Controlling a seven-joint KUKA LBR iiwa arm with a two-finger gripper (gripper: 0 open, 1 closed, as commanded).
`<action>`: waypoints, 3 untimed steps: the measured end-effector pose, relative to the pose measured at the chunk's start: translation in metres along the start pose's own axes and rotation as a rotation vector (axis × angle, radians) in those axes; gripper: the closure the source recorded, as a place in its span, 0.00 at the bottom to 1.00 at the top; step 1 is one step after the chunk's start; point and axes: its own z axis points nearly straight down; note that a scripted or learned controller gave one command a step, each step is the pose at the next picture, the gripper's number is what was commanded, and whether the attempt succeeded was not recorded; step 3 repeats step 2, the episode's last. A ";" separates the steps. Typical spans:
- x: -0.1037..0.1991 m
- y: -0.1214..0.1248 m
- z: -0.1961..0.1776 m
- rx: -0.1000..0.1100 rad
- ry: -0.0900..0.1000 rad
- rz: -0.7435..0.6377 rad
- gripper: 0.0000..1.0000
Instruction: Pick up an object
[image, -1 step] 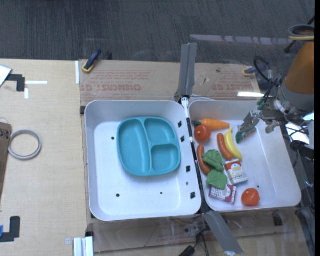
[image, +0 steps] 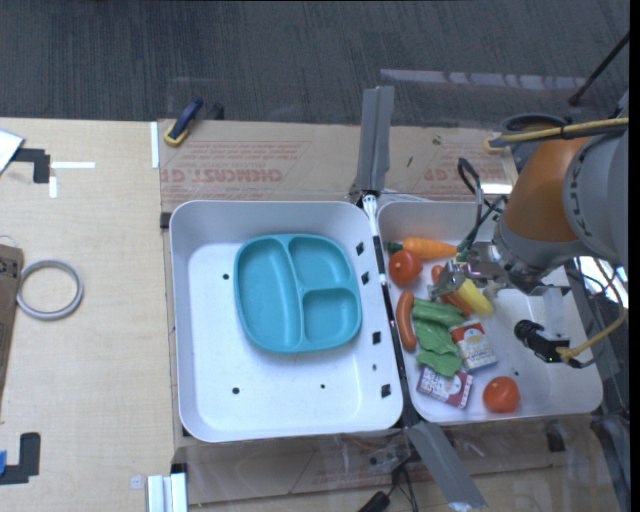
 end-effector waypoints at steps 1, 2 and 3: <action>-0.002 0.001 -0.007 0.001 0.000 0.004 1.00; 0.067 0.054 -0.099 0.002 -0.002 0.093 1.00; 0.067 0.054 -0.099 0.002 -0.002 0.093 1.00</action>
